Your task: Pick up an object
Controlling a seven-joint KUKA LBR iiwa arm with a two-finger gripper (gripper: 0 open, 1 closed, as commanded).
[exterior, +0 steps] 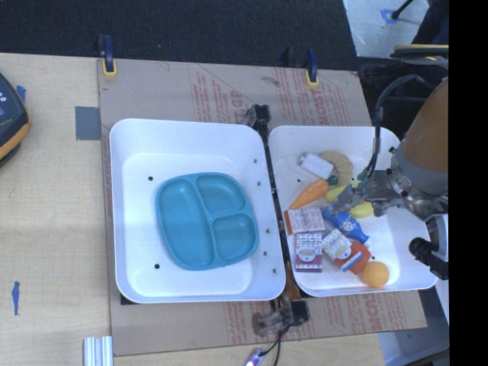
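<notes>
At the right bin's [286, 139] five o'clock corner lies an orange ball [375, 274], with two small cartons [306, 236] toward seven o'clock; their print is too blurred to read. At its centre the pincer [352, 198] hovers over a yellow piece [361, 210] beside a carrot [309, 194]; whether it grips anything I cannot tell. The left bin [122, 204] holds a blue divided plate [207, 219]. Both bins sit on printed cardboard [191, 90] clamped to the wooden bench [49, 204], with dark carpet [191, 10] at twelve o'clock.
</notes>
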